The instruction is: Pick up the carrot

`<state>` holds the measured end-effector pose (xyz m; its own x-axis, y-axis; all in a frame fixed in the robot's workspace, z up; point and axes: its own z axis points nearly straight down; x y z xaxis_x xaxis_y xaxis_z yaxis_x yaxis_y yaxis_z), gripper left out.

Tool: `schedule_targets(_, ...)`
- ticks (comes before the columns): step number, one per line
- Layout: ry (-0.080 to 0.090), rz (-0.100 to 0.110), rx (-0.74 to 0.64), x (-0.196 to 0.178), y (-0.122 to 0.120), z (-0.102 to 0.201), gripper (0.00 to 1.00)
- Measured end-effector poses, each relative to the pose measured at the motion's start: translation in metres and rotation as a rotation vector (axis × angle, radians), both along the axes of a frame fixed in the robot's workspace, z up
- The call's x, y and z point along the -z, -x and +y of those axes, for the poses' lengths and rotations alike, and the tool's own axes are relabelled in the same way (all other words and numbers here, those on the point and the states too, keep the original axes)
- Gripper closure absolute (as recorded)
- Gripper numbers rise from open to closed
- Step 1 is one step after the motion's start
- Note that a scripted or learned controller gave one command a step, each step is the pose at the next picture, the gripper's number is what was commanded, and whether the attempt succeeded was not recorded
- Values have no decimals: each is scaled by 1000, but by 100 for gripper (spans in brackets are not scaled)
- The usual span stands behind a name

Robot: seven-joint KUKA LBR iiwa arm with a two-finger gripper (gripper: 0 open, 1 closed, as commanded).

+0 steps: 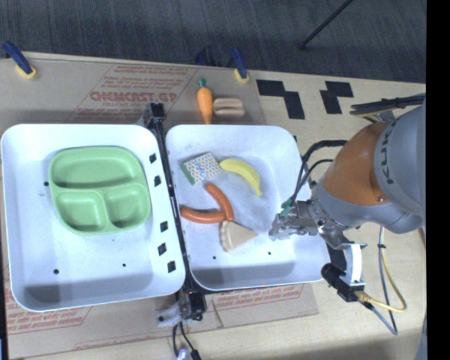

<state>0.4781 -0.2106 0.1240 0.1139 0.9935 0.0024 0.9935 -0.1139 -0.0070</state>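
Carrot (204, 102) lies outside the bins on the bench (120, 88) above the right bin (285, 145), gripper (285, 223) low over that bin's right side, too blurred to judge.

You have two bins side by side on the table (285, 317). In the left bin (22, 201) lies a divided tray (97, 187). In the right bin (281, 145), a banana (242, 173) lies right of a sponge (200, 166), two sausages (210, 206) nearer you, and what may be a sandwich wedge (235, 236) nearest. Behind that bin, on the table, the carrot (204, 102) lies just left of a bun (228, 109). The hand (285, 225) sits at the bin's right wall.
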Motion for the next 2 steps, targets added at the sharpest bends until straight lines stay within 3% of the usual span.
schedule_targets(1,3,-4,315,-119,1,7,100)
schedule_targets(2,3,-4,346,-180,1,11,100)
